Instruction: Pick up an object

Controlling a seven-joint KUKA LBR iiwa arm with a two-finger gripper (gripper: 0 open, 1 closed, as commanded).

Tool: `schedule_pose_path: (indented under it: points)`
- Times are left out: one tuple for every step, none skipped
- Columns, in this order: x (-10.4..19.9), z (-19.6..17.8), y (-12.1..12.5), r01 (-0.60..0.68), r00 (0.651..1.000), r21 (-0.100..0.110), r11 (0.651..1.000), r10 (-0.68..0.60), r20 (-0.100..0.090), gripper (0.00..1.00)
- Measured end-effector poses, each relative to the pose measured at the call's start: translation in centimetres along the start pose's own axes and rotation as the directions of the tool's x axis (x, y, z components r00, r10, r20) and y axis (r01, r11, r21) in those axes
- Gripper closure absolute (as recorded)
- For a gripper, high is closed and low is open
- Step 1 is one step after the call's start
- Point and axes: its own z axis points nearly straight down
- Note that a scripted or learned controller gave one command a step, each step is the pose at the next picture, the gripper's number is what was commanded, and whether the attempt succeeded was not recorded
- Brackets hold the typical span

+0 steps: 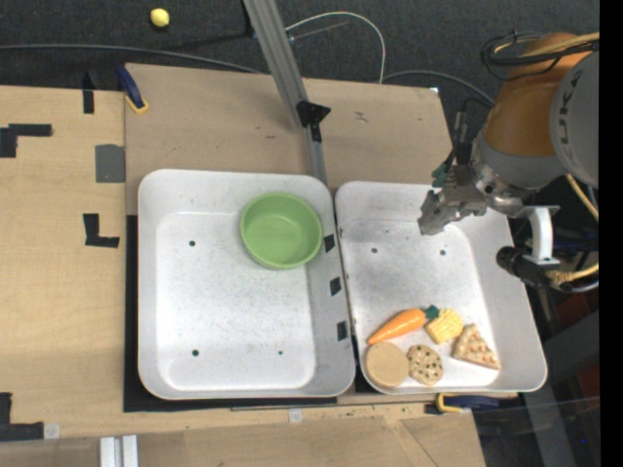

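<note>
At the frame's lower right, the right white plastic bin holds a toy orange carrot, pizza slice, tan round biscuit, corn piece and chocolate-chip cookie. The gripper hovers above the bin's upper part, well apart from them; whether its jaws are released or clenched, I cannot tell. Judged: approach step; next, descend toward the food cluster.

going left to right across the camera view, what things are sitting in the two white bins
Round green plastic bowl → round tan toy biscuit → orange toy carrot with a green top → brown chocolate-chip toy cookie → yellow toy corn piece → triangular toy pizza slice.
</note>
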Motion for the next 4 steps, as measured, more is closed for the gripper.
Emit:
schedule_pose_path:
  points:
    - [4.8, 0.6, 0.0, 0.005, 1.000, 0.002, 1.000, -0.005, -0.001, 1.00]
    - [10.3, 1.2, 0.1, 0.006, 1.000, 0.002, 1.000, -0.006, -0.002, 1.00]
    - [15.6, -0.1, -0.8, 0.006, 1.000, 0.001, 1.000, -0.006, -0.002, 1.00]
    - [20.1, -0.8, -1.5, 0.006, 1.000, 0.001, 1.000, -0.006, -0.001, 1.00]
